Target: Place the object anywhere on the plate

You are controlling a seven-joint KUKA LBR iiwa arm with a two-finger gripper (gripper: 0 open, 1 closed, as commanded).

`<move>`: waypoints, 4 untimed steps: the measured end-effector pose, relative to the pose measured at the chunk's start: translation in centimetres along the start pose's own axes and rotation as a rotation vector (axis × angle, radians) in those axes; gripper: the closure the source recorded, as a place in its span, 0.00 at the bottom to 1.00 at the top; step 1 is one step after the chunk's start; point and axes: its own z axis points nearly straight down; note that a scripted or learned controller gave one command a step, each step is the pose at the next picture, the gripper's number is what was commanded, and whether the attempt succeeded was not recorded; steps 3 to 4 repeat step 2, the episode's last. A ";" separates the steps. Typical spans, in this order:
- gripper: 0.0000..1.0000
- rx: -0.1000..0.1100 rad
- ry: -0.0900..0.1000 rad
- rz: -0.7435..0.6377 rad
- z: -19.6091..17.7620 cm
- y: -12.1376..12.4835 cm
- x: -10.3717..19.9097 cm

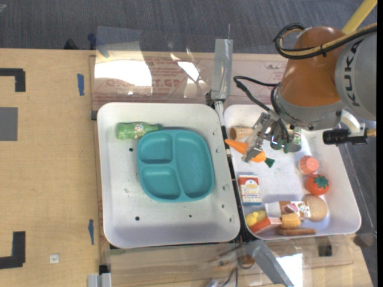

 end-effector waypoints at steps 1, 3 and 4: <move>1.00 -0.003 0.004 -0.015 0.0 5.6 7.5; 0.00 -0.001 0.003 -0.010 0.0 5.3 7.4; 0.00 -0.001 0.003 -0.010 0.0 5.3 7.4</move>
